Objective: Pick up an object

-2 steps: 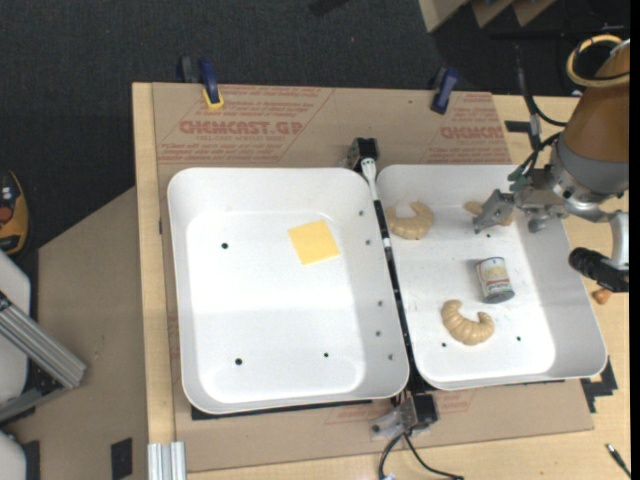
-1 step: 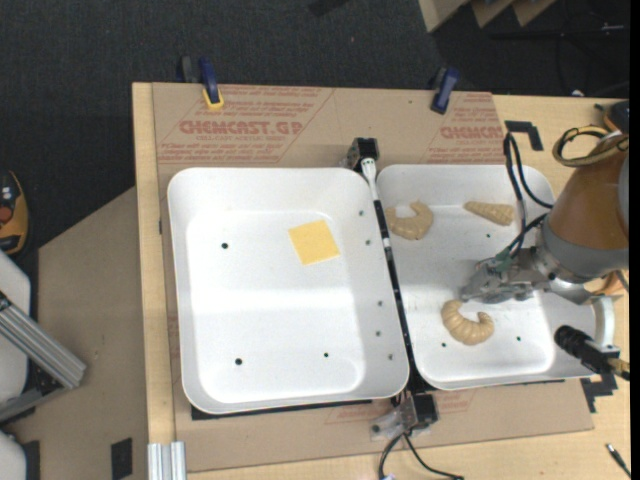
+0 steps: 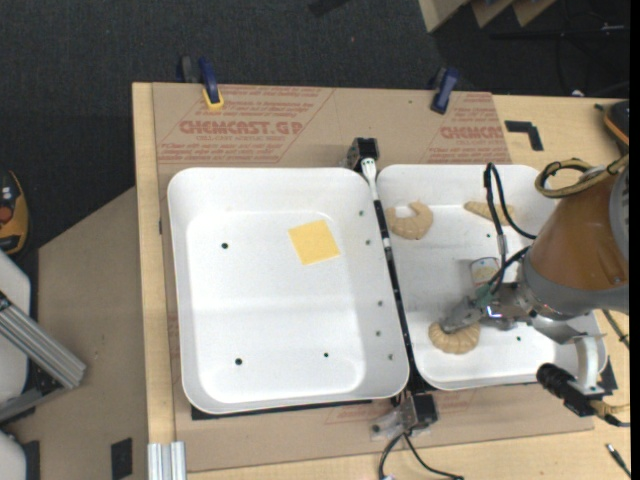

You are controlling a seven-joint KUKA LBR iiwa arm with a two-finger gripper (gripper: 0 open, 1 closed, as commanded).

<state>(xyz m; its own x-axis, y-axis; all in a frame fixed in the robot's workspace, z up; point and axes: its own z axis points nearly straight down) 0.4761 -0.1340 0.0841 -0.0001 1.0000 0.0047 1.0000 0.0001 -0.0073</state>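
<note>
1. The desk (image 3: 300,118), a brown board printed with red lettering, filled the middle of the frame and was held by 2 blue clamps (image 3: 210,83) along its upper edge.
2. The left bin (image 3: 200,368), a shallow white tray with rounded corners, sat at centre-left of the frame and carried 4 small dark dots on its floor.
3. The right bin (image 3: 440,368) lay just beside it, the 2 rims touching along a dark seam that ran from upper centre down to lower centre.
4. The arm (image 3: 580,258), with its orange band, came in from the right edge and hung over the right half of the right bin, cables looping above it.
5. The gripper (image 3: 470,318) was low in the lower middle of the right bin, directly above and apparently touching a tan croissant-shaped piece (image 3: 455,340); whether the fingers were apart or together could not be told, and nothing was seen held between them.
6. A second tan curved piece (image 3: 410,221) lay in the upper left part of the right bin, near the seam and well apart from the gripper.
7. A third tan piece (image 3: 480,209) lay at the upper middle of the right bin, partly hidden behind a black cable.
8. A flat yellow square (image 3: 314,241) rested in the upper middle of the left bin, slightly turned, alone on the white floor.
</note>
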